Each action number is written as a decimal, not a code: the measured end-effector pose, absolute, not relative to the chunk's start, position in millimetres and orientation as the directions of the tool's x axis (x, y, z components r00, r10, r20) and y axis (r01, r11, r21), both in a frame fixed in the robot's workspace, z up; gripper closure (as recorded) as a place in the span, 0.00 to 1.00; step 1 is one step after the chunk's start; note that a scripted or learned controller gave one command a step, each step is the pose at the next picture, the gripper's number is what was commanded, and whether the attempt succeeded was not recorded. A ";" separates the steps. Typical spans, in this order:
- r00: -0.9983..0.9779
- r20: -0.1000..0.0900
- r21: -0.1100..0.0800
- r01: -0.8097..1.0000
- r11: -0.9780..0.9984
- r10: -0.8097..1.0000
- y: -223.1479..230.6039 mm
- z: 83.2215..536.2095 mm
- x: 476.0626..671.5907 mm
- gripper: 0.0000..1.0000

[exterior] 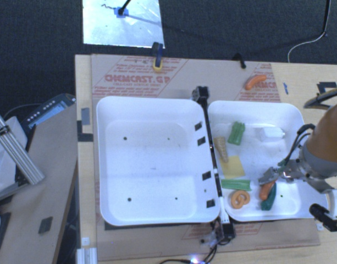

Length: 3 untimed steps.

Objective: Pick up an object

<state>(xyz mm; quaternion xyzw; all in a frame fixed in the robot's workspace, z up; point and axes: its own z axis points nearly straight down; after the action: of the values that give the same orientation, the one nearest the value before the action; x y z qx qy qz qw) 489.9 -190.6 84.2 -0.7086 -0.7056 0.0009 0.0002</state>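
Note:
My gripper [274, 176] hangs low over the right bin [292, 114], at its front right part. Just under its tip lies a small orange carrot-like piece [265, 191], with a dark green piece [269, 198] beside it. I see nothing clearly held. The same bin also holds an orange ring [239, 199], a green stick [236, 184], a yellow flat square [233, 165], a tan cone [221, 149], a green block [236, 132] and a white piece [270, 131].
The left bin [105, 147] sits beside the right one, a black clipped divider [208, 147] between them. An orange item [255, 82] and a yellow-and-blue clamp [157, 56] lie on the cardboard behind the bins. The arm [329, 144] covers the right bin's right wall.

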 end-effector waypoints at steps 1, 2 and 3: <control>-0.002 -0.001 0.005 1.000 0.002 1.000 -187.1 95.5 493.4 1.00; -0.017 0.004 0.006 1.000 0.016 1.000 -75.7 123.1 529.5 1.00; 0.000 -0.001 0.013 1.000 0.000 1.000 -82.9 86.7 489.4 1.00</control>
<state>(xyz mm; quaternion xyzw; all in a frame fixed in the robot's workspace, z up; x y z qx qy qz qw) 489.4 -82.9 86.7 -0.7070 -0.7072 -0.0043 -0.0050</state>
